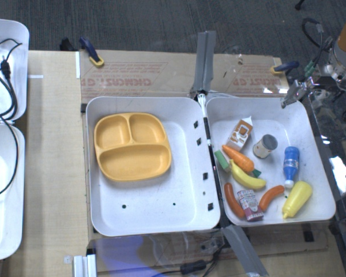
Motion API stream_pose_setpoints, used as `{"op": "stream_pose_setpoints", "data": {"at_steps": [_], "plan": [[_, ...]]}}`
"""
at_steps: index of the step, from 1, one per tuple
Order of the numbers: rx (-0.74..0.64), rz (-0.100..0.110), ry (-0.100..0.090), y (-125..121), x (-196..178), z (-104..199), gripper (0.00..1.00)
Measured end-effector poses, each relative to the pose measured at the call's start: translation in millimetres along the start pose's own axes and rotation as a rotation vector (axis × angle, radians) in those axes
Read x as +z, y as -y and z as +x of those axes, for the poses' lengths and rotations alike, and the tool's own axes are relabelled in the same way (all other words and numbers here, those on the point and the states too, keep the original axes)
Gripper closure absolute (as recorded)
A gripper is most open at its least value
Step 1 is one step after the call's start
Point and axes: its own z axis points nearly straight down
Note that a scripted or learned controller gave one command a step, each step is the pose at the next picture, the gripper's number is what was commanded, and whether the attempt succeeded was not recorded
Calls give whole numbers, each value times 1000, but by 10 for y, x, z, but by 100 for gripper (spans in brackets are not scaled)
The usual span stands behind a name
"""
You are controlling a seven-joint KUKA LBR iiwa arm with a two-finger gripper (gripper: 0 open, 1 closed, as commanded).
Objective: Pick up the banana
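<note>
The yellow banana (pixel 247 176) lies in the right bin (pixel 317 138), near its middle, tucked under a carrot (pixel 238 156) and above a small red-labelled packet (pixel 251 204). My gripper (pixel 295 93) hangs at the bin's far right corner, over the rim, well away from the banana. Nothing shows between its fingers.
The right bin also holds a small carton (pixel 240 134), a grey can (pixel 265 146), a blue bottle (pixel 290 164), a yellow squeeze bottle (pixel 297 199) and two sausages (pixel 270 197). An orange divided plate (pixel 132 145) sits in the left bin (pixel 144 212).
</note>
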Motion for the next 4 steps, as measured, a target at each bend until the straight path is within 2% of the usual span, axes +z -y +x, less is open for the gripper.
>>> {"op": "stream_pose_setpoints", "data": {"at_steps": [1,2,3,4], "plan": [[-47,-10,3,568,1023,-50,0],[-42,-47,14,1261,1176,-133,0],[-189,-11,0,1583,1467,841,0],[-184,-11,0,1582,1382,826,100]]}}
